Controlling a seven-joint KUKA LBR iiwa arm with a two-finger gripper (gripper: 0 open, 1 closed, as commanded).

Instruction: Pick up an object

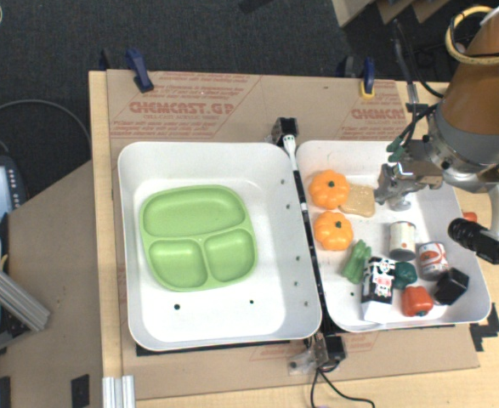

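Observation:
The right bin (pixel 351 156) holds several small objects: two orange pumpkins (pixel 328 189) (pixel 333 230), a beige slab (pixel 361 201), a green piece (pixel 355 260), a white cylinder (pixel 401 238), a small can (pixel 432 258), a black-and-white carton (pixel 378 283), a teal piece (pixel 403 273), a red block (pixel 416 300) and a black block (pixel 451 286). My gripper (pixel 394 194) hangs over the upper middle of this bin, just right of the beige slab and above the white cylinder. Nothing shows held in it.
The left bin (pixel 147 170) carries a green divided plate (pixel 198 236). A black divider rail (pixel 304 228) runs between the bins. Blue clamps (pixel 138 70) (pixel 368 80) sit on the cardboard's far edge. A black part (pixel 480 238) juts in at the right bin's edge.

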